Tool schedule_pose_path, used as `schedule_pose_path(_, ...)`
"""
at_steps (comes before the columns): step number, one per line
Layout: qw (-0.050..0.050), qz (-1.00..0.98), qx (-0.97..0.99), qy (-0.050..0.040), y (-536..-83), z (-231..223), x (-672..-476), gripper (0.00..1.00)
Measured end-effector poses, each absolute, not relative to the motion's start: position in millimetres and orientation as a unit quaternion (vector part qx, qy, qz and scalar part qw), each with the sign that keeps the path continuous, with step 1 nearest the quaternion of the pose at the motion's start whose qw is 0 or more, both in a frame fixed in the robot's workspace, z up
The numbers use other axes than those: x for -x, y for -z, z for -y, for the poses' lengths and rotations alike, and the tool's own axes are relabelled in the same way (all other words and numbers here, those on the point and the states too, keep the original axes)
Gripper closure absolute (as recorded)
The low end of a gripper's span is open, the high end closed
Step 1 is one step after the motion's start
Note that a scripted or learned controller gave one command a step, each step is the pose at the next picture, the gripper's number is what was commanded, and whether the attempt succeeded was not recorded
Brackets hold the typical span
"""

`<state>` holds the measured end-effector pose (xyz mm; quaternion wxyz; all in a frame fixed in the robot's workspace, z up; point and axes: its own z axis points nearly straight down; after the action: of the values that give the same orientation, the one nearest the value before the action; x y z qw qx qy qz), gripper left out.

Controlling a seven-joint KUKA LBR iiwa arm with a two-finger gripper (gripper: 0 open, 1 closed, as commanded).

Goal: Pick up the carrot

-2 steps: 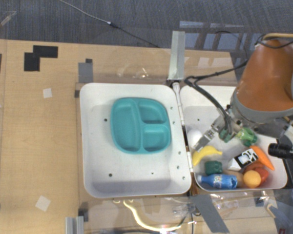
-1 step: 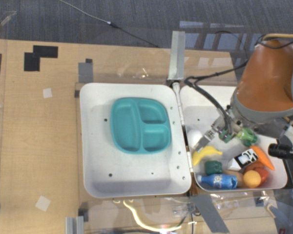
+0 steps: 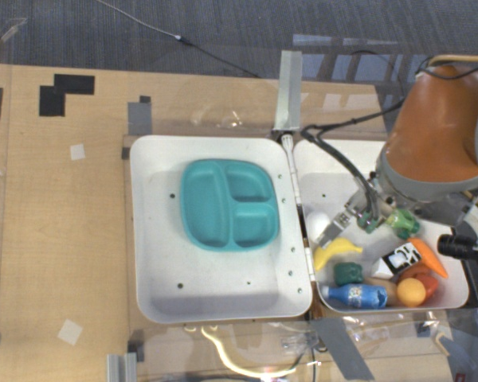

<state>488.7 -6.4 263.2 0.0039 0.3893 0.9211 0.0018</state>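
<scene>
Nearest the camera, along the front wall of the right bin [image 3: 462, 293], lie a blue bottle [image 3: 357, 296], a dark green piece [image 3: 350, 272] and an orange ball [image 3: 412, 292], with the carrot [image 3: 430, 258] just behind the ball, tilted, beside a black-and-white tag [image 3: 403, 256]. Farther back sits a yellow banana-like toy [image 3: 337, 252], and just above it the gripper [image 3: 365, 213] hangs over the bin, its state impossible to tell, apart from the carrot. The left bin [image 3: 155, 237] holds a teal divided plate [image 3: 228, 204] on the wooden worktop [image 3: 56, 237].
</scene>
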Motion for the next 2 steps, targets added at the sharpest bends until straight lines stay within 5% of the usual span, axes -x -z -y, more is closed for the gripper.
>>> schedule_pose_path(2, 0.004, -0.921, -0.389, -0.0018, -263.2, 6.4, -488.6, 0.00)
